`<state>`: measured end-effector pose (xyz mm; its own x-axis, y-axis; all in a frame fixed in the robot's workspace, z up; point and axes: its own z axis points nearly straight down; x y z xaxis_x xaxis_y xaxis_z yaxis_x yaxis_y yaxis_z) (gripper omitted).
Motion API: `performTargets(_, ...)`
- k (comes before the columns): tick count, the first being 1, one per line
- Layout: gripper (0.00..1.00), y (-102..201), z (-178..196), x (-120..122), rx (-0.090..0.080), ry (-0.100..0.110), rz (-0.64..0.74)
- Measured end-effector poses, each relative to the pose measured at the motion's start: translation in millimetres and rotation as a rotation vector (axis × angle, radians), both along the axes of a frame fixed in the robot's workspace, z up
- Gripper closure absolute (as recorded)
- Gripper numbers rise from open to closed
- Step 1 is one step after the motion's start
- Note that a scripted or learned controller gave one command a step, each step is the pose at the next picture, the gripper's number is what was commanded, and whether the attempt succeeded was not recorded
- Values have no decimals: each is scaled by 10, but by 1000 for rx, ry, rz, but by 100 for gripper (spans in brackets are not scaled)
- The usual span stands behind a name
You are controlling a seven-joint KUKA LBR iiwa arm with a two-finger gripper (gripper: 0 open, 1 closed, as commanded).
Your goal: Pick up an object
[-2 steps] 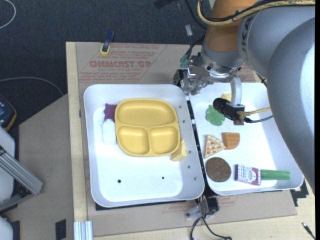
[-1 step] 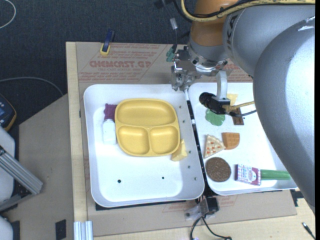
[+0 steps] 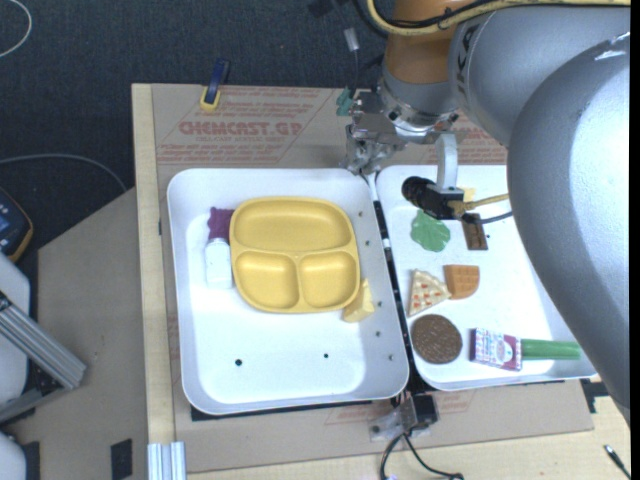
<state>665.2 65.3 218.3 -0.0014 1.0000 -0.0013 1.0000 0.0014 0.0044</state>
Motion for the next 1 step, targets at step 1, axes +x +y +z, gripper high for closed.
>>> performTargets(1, 100, 24, 159, -119, 1, 4, -1)
